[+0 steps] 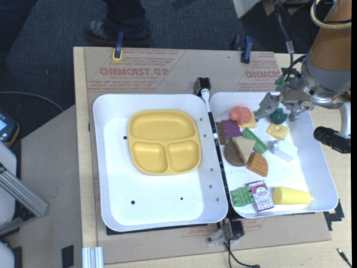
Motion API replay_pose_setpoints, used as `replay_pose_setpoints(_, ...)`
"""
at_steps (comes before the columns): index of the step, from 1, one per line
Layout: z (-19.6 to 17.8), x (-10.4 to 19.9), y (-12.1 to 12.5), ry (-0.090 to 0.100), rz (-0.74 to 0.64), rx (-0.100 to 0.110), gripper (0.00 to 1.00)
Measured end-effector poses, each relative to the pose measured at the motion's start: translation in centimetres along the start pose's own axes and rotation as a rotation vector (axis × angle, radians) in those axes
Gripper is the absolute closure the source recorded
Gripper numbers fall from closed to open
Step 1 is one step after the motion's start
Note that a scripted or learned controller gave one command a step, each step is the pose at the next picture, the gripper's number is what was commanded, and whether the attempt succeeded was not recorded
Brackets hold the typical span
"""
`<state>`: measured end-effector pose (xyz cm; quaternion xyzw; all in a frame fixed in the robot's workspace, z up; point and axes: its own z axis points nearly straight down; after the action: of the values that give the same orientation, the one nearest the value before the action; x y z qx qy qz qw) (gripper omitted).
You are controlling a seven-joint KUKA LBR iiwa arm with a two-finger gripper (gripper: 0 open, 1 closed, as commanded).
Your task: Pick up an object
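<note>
Over the right bin (322,166) I see my claw (277,109), grip unreadable, above toy food; the yellow block (291,195) lies lengthwise left-to-right near the front rim

The right bin (318,166) holds a loose pile: a pink lump (241,114) at 12 o'clock, a purple piece (228,129) at 10, a yellow cube (278,130) at 2, a yellow cylinder (291,195) lying flat at 5, a green block (241,196) at 7
</note>
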<state>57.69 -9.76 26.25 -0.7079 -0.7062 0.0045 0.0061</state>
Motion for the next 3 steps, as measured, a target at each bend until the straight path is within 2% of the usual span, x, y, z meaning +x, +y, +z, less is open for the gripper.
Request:
replay_pose_setpoints(1,-0.7,0.0,0.2,-0.001,-0.002,-0.013,0.00)
replay_pose_setpoints(2,4.5,0.1,1.2,-0.001,-0.002,-0.007,0.00)
replay_pose_setpoints(3,10.8,0.5,1.1,0.000,-0.002,-0.006,0.00)
